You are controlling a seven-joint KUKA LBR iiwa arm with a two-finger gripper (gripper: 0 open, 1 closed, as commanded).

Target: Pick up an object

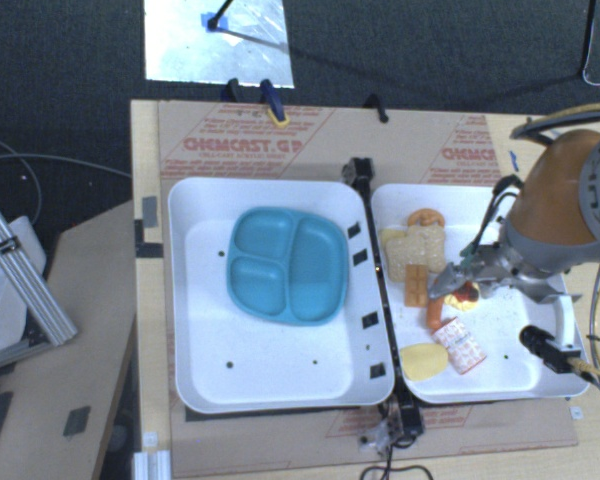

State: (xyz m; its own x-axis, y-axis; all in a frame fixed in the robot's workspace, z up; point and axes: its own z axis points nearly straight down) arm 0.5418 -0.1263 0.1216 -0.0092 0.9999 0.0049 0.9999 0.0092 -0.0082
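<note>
Jaws [450,286] low in the right bin [540,373], over a red-and-yellow toy [464,296]; opening indiscernible. Bread [417,251], carrot [435,313] and lemon [423,360] lie nearby. Blue plate [285,265] occupies the left bin [205,368].

From my seat I see the arm [565,203] reaching in from the right over the right bin [550,376], its gripper [448,286] low among the toy food, beside a small red and yellow piece [465,296] and just right of an orange stick [416,285]. A slice of bread [418,248], a bun [426,217], a yellow slice [424,360] and a red-and-white packet [461,347] lie around it. The left bin [205,368] holds a blue divided plate [286,265].
</note>
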